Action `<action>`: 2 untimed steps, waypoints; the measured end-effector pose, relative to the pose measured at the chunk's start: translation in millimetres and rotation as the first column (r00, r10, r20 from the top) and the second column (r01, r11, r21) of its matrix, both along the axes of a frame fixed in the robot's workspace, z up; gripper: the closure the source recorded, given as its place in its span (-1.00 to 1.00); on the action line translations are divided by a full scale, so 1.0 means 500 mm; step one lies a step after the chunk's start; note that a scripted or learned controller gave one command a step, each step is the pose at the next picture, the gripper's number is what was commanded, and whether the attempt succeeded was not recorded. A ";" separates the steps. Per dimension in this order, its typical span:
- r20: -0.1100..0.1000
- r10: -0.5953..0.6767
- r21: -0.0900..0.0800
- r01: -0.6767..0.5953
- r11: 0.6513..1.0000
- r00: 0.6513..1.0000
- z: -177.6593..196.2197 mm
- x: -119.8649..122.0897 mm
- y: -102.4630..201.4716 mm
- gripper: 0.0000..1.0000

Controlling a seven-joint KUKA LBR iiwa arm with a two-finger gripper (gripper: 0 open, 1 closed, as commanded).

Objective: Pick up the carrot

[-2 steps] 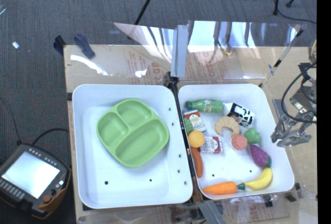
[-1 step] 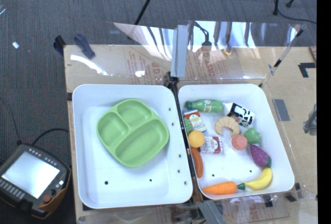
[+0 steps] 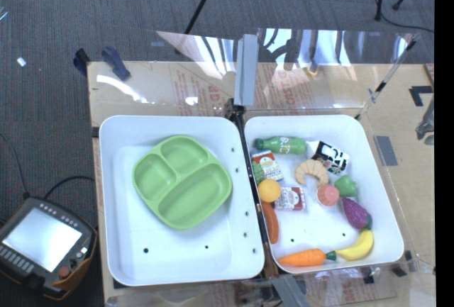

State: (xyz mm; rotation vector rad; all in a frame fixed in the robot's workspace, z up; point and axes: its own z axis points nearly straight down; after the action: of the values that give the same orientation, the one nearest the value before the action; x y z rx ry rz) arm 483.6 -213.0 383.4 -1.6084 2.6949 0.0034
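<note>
pincer cut off at right edge

Open white floor in the middle of the right bin, above the carrot. Crowded at the carrot's right end by the banana, touching or nearly so. Hemmed by the bin's near wall below. Orange sausage-like piece close at upper left; eggplant farther up right.

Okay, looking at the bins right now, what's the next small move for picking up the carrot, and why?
Probably bring the gripper, now out past the right bin's far edge, over the carrot. The carrot lies flat at that bin's near edge, its green end touching the banana, so approaching over the orange body looks safest.
</note>
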 end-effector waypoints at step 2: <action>0.001 0.155 0.001 -0.155 0.988 0.988 0.208 0.150 0.003 1.00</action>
State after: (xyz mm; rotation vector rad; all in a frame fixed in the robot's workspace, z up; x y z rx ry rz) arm 558.7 -211.6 487.2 -1.8129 2.5611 0.0042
